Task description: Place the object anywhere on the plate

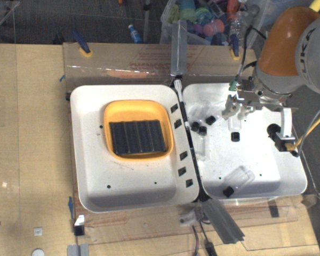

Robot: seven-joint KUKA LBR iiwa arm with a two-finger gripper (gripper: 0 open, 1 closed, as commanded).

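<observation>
On the bench, centre of frame: two shallow white bins sat side by side, their inner rims touching along a line of black clips.
Left bin (90, 185): held a yellow-orange plate (111, 111) with rounded corners, in the bin's upper middle.
On the plate: a black ribbed rectangular object (137, 137) lay flat across its lower half, long side running left to right, inside the rim.
Right bin (266, 180): carried several small black pieces (234, 136) scattered in its upper half, plus a clear plastic item (239, 176) lying tilted near the lower middle, a small black bit just below it.
Arm: grey with orange band (281, 36), entered from the upper right of the frame and hung over the upper part of the right bin.
Gripper (236, 122): pointed down above the right bin, near the small black pieces; well apart from the plate.
Finger state: could not tell, parts overlapped and were too small to read.
Upper centre of frame: a clear tub of mixed coloured toys (210, 7) stood behind the bins.
</observation>
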